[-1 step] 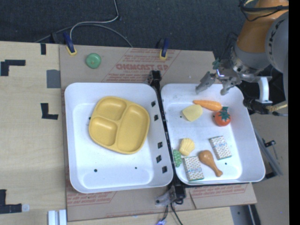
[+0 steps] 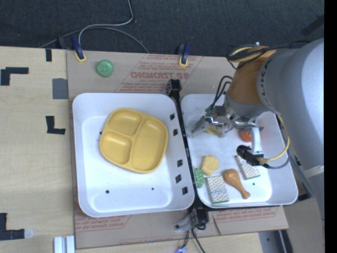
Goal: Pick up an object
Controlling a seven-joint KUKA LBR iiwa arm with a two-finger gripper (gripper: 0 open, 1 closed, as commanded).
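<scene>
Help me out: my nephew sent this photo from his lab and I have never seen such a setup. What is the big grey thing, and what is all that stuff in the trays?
The big grey thing with the orange band is a robot arm, reaching in from the right. The one camera looks down at a slant on a bench with two shallow white bins. The arm's grasping tool sits low in the right bin; whether it holds anything cannot be told. Near it lie toy foods: a drumstick, a yellow ridged piece, a small green item, a patterned packet and something orange-red. The left bin holds a yellow divided plate. A green ball rests outside, on the cardboard.
</scene>
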